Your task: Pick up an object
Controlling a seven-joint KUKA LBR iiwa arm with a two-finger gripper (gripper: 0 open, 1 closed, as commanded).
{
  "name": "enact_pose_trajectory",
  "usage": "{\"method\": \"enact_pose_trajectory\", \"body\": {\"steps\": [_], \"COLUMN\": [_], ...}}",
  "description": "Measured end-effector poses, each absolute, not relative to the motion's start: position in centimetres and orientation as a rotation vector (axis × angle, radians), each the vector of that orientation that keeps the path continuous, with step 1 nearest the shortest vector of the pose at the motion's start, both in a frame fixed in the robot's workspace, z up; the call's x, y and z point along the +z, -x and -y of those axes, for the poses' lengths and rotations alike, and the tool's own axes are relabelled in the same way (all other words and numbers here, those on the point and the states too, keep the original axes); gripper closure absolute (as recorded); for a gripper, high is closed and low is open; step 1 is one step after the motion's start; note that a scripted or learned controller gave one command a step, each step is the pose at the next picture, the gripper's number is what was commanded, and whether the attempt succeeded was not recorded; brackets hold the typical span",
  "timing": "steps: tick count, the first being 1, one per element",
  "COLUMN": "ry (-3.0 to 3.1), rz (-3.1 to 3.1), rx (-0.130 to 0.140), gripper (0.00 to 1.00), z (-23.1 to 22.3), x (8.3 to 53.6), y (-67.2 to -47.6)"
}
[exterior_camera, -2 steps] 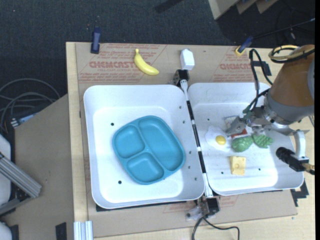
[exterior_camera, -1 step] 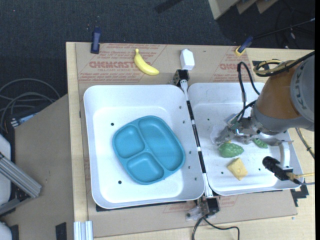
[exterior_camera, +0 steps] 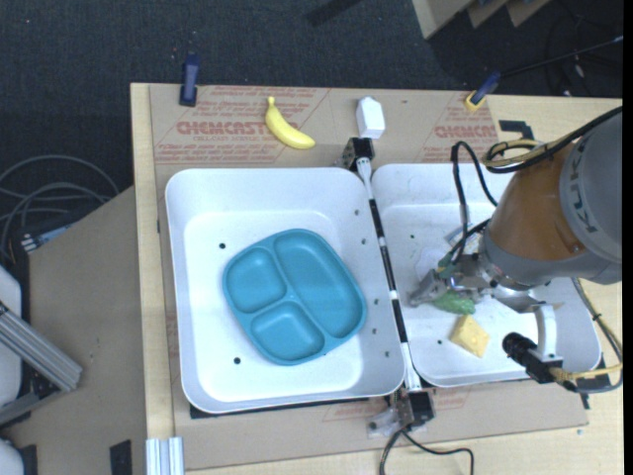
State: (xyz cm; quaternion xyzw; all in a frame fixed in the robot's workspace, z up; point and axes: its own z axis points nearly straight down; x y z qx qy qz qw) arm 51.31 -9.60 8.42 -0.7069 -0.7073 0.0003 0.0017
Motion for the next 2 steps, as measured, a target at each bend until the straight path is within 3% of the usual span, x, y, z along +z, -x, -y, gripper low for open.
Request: {"method": "enact_pose_trajectory", "body": {"steps": [1, 2], "ry": [2.223, 2.225], "rz": [2.222, 2.223], "rx": [-0.001, -0.002], "gripper": [0.0, 1.0], "z": [11.89, 11.88], "x": [8.45, 9.44], "y": [-53.43, -53.48]}}
